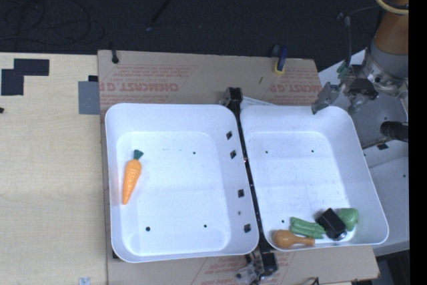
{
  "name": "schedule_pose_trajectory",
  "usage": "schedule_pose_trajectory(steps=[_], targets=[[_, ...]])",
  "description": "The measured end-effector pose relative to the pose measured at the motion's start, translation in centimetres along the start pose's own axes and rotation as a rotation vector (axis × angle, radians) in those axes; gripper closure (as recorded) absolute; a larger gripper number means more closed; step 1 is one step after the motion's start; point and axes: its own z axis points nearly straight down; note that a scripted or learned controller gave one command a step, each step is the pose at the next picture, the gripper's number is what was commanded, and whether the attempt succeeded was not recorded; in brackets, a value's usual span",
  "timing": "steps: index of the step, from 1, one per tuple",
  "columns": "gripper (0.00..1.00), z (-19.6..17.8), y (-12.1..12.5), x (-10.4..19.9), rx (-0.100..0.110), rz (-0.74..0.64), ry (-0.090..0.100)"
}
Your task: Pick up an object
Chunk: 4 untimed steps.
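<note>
— Judging from the camera view, nothing is picked yet: the carrot lies in the left bin, and the orange gourd, green pods and black block huddle in the right bin near its front corner.

— And the gripper?

— Up beyond the right bin's far corner (well apart from everything); open or closed cannot be told, too small and blurred.
</note>
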Motion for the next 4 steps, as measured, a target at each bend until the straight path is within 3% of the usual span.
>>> schedule_pose_trajectory(steps=[1,2,3,4], targets=[[1.00,-1.0,0.0,0.0,0.000,-0.002,0.000],[1.00,-12.6,0.3,9.2,-0.012,-0.009,0.000],[1.00,-12.6,0.1,16.1,0.000,-0.006,0.002],[1.00,-8.2,-4.6,10.6,0.008,0.006,-0.001]])
